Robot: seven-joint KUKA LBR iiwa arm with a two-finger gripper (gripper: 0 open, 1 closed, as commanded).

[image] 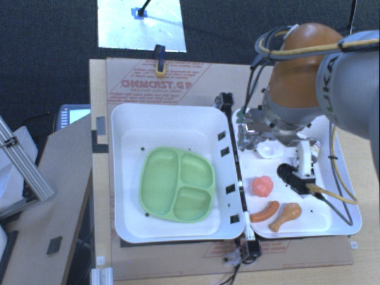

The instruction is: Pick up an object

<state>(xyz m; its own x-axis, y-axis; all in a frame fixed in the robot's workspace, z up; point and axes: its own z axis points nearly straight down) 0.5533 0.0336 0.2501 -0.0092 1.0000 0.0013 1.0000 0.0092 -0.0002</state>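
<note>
Near right bin (332, 221): we see a drumstick (285, 215), sausage (265, 211) and pink ball (262, 186).
Left bin (124, 159): green divided plate (177, 184).
Farther right: gripper (252, 132) low over the bin; we cannot tell its state.

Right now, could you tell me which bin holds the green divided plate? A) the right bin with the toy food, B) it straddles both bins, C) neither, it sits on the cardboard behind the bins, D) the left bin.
D: the green divided plate lies flat inside the left bin, while the sausage and drumstick lie in the right bin.
</note>
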